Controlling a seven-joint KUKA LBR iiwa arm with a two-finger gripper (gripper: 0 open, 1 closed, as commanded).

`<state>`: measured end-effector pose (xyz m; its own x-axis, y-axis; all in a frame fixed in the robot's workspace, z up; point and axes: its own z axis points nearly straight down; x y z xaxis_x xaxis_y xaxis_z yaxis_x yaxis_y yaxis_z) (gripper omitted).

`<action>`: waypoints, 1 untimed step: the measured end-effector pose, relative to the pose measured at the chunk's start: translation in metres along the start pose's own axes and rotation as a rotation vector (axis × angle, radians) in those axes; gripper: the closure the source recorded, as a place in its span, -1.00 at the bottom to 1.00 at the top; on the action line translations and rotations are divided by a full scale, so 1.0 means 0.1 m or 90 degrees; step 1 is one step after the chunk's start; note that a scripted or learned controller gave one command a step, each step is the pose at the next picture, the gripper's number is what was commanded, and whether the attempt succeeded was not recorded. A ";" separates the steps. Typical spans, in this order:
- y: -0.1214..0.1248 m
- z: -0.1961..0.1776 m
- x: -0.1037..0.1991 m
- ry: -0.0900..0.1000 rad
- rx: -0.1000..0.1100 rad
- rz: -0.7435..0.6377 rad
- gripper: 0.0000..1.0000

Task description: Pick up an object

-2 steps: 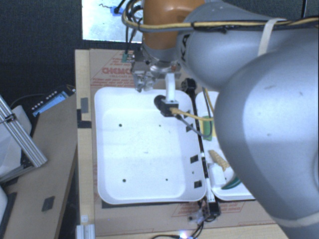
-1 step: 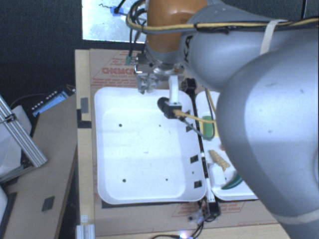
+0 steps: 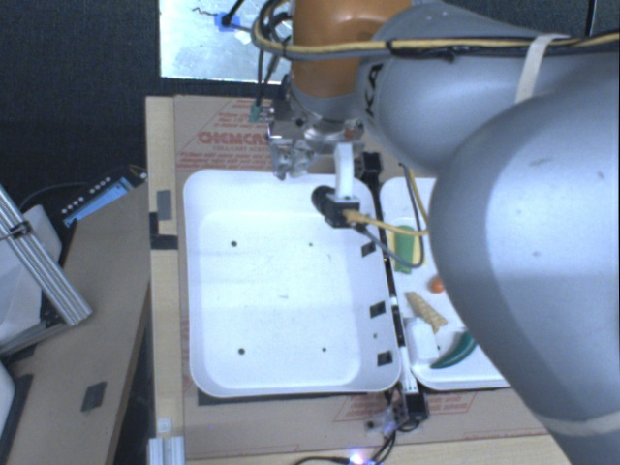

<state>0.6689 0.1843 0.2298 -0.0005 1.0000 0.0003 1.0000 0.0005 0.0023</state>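
Observation:
My gripper hangs over the far edge of the left white bin, near its back rim, and I see nothing in it. The objects lie in the right bin, mostly hidden under the arm: a yellow-green piece, a small orange bit, a tan wedge, a white item and a dark green curved piece. The gripper is well to the left of and behind all of them.
The big grey arm covers most of the right bin. The bins rest on a cardboard sheet on the bench. A metal rail and a blue-black device sit off to the left.

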 end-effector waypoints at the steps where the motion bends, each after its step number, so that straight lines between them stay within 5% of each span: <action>1: -0.32 0.80 -0.60 -0.003 0.007 0.003 1.00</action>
<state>0.6372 0.1239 0.1493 0.0043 1.0000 -0.0039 1.0000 -0.0043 -0.0084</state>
